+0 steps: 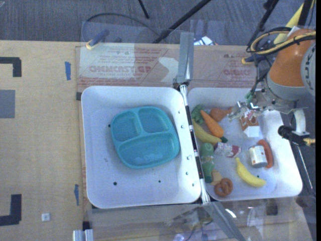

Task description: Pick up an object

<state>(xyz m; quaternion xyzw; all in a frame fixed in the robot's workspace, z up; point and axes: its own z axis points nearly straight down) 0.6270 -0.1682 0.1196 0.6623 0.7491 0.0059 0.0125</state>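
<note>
Across the worktop (40,134), well away from the tool (248,107) toward the left of the camera view, sits the left bin (95,149), which holds a blue divided plate (144,136). The tool itself hangs over the far part of the right bin (288,179), below the arm's orange band (291,59); whether it is spread or pressed together I cannot tell, since it is small and blurred against the clutter. No single target is named, so any piece in that bin would serve. Just beneath the tool lies a small red-and-white carton (249,120), the nearest candidate. A little further toward the left bin lies a carrot (212,124), with a yellow banana (203,133) beside it along the dividing wall. Nearer the camera from the tool are a white can (257,156), touching a red sausage-like piece (268,153), then a second banana (250,173), and near the bin's front a brown pretzel (223,186). To do this step well, I would judge it best to pick a piece with free space on both sides, such as the second banana, to come straight down over its middle, and to close across its narrow width, avoiding the crowded pile by the wall.
</note>
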